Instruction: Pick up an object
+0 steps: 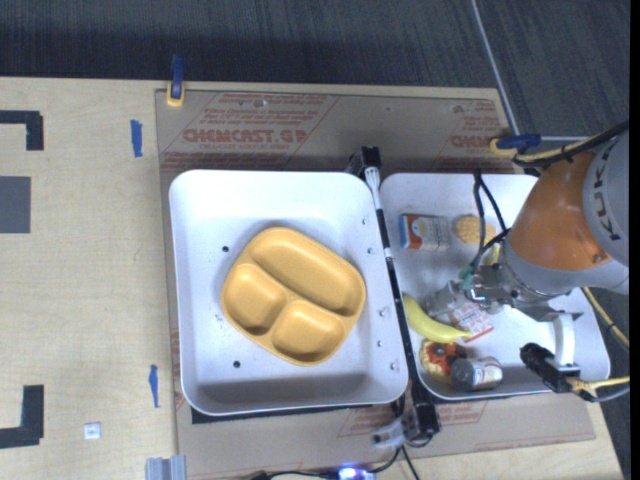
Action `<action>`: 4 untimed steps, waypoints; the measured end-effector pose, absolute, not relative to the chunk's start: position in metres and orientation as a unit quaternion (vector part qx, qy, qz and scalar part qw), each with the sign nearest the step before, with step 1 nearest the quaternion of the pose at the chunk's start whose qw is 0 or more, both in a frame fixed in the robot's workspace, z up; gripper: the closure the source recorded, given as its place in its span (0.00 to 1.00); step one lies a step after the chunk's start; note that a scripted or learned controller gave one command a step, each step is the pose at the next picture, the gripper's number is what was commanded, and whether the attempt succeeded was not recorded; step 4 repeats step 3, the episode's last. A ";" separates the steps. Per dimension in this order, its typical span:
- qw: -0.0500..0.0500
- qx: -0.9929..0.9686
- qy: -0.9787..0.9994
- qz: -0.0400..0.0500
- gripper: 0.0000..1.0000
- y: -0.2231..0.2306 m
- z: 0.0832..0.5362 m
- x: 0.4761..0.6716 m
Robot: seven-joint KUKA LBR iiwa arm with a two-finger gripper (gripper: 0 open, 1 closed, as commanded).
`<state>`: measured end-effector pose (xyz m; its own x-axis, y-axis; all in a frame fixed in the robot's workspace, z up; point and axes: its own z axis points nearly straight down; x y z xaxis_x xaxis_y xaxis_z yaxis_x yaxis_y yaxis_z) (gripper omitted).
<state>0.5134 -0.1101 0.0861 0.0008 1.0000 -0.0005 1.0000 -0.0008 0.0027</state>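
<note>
My gripper (472, 288) is low in the right bin (592, 340), just above a red and white packet (470, 319). A banana (429, 322) lies just left of the packet. Nearer the front lie a small grey can (475, 373) and a red and orange item (437, 354). At the back of the bin are a white carton with blue and orange print (423, 231) and a round yellow item (466, 229). I see nothing lifted off the bin floor.
The left bin (200, 268) holds a yellow three-part plate (290, 293). The arm's orange band (560, 223) hangs over the right bin's back right part. The bins stand on a cardboard sheet (300, 128) on the wooden bench.
</note>
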 end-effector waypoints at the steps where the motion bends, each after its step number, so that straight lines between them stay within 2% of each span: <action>1: 0.004 0.707 0.707 0.002 1.00 -0.110 0.097 0.515; 2: 0.001 0.707 0.708 0.001 1.00 -0.038 0.185 0.528; 4: 0.003 0.706 0.708 0.002 1.00 -0.038 0.195 0.529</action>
